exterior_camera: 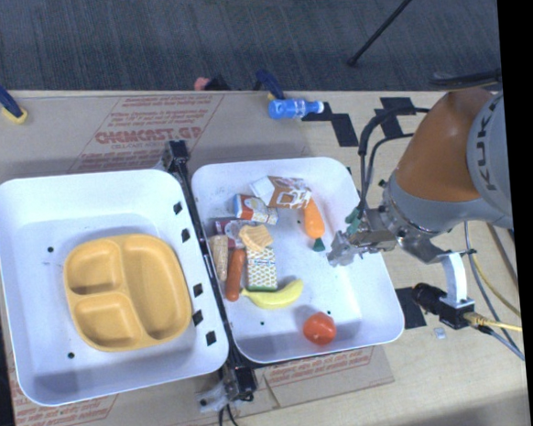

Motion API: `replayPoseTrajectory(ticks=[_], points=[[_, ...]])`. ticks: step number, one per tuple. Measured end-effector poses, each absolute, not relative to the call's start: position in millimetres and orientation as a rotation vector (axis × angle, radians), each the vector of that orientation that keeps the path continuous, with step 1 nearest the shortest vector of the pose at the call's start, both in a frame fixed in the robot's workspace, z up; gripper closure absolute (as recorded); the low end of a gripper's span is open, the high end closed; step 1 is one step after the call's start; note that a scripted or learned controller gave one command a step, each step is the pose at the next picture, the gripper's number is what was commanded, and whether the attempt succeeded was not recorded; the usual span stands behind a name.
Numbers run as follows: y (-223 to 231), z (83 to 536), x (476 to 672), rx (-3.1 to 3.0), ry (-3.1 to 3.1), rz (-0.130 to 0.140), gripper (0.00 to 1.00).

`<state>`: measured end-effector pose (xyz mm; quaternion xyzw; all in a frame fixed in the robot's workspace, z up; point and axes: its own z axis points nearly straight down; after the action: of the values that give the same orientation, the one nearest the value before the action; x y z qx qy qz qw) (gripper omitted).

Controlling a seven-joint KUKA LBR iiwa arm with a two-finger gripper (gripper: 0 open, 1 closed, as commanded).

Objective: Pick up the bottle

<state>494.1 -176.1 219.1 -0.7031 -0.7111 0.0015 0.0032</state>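
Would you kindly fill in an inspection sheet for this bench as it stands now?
Surface: cardboard-covered bench bearing two shallow white bins.
Job's things: small blue plastic bottle lying on the bench, outside the bins.
Clutter: yellow divided tray in left bin; banana, carrot, red tomato and packets in right bin.
Grippers: gripper over right bin, nothing seen held.
Cables: black and yellow leads at right.
Surroundings: grey carpet.

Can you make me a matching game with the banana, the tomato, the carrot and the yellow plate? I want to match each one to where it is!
Things:
1. banana
2. tomato
3. carrot
4. yellow plate

Places:
A. in the left bin
B. near the right bin's front edge
C. just left of the end effector
D. just below the striped packet

Pairs: 1-D, 2-B, 3-C, 4-A
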Motion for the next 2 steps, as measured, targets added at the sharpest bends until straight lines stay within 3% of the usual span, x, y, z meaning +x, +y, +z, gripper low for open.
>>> replayPoseTrajectory(ticks=[1, 2], points=[[-139.3, 137.6, 475.6, -2.344, -2.083, 0.004, 1.00], [-151.2, 267.4, 477.6, -2.467, -1.943, 0.002, 1.00]])
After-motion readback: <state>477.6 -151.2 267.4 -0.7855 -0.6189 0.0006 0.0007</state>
